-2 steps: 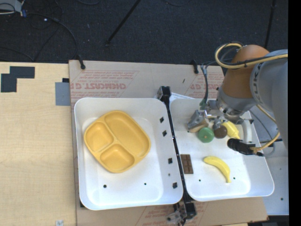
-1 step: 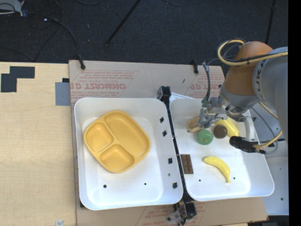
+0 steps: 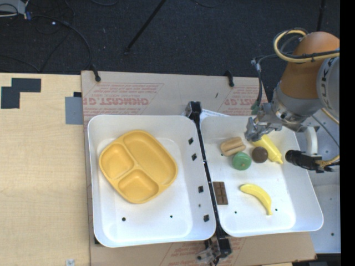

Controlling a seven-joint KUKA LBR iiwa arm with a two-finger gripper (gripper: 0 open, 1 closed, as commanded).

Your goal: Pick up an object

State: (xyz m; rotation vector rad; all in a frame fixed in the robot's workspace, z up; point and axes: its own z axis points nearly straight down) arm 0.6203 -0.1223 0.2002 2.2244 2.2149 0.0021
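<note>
The right bin (image 3: 299,215) holds several small items. A tan bread roll (image 3: 233,146) lies next to a green round piece (image 3: 241,161) and a brown round piece (image 3: 259,154). A yellow wedge-like piece (image 3: 272,149) lies just right of those. A yellow banana (image 3: 257,196) rests nearer the front, and a brown chocolate bar (image 3: 221,193) sits by the bin's left wall. My gripper (image 3: 257,131) hangs low over the back of this bin, just above the brown piece and the yellow piece and right of the bread roll.
The left bin (image 3: 111,226) holds a yellow divided plate (image 3: 137,165). A black divider (image 3: 202,170) runs between the two bins. The arm's orange band (image 3: 310,60) and grey wrist stand over the right bin's back right corner. A black handle-like part (image 3: 302,159) juts over its right rim.
</note>
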